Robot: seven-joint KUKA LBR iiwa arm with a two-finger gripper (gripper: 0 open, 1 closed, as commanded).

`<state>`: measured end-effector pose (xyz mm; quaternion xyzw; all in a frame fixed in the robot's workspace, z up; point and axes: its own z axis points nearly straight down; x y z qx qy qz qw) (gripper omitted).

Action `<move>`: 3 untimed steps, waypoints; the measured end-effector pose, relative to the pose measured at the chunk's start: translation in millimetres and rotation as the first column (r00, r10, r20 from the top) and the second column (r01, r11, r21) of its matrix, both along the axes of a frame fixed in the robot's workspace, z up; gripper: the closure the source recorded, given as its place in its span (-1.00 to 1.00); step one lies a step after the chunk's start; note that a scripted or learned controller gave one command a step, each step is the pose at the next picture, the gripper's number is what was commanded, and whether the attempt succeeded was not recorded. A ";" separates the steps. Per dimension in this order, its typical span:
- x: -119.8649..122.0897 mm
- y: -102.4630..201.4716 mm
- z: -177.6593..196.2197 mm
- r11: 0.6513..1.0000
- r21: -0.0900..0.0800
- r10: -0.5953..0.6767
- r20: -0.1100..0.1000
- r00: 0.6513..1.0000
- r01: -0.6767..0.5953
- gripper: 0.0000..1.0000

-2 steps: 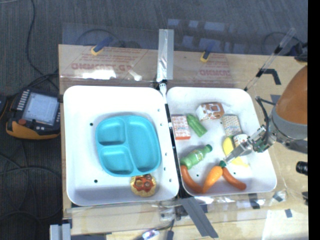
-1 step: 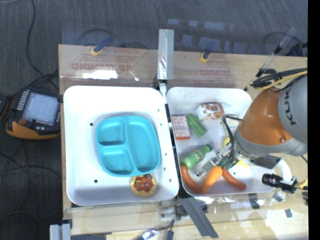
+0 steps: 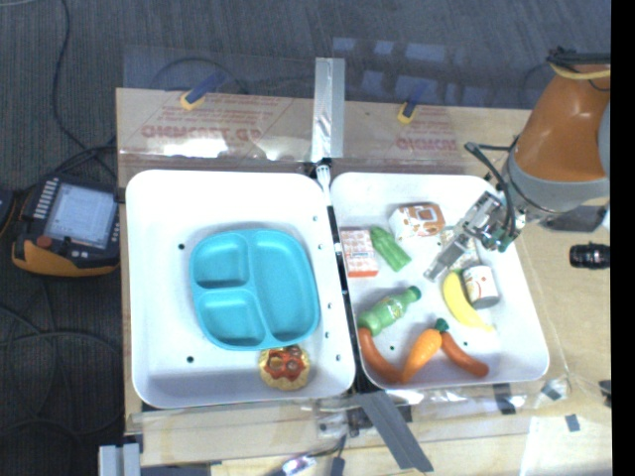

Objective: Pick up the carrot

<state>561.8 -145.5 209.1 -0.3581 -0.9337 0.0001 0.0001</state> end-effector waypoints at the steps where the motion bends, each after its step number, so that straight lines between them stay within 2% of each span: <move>1: -49.4 12.5 -65.4 0.985 -0.001 0.174 -0.001 0.985 -0.174 -1.00; 2: -73.2 1.3 -118.8 0.925 -0.006 0.381 0.012 0.925 -0.381 -1.00; 3: -75.2 -78.1 -55.1 0.881 -0.002 0.473 0.001 0.881 -0.473 -1.00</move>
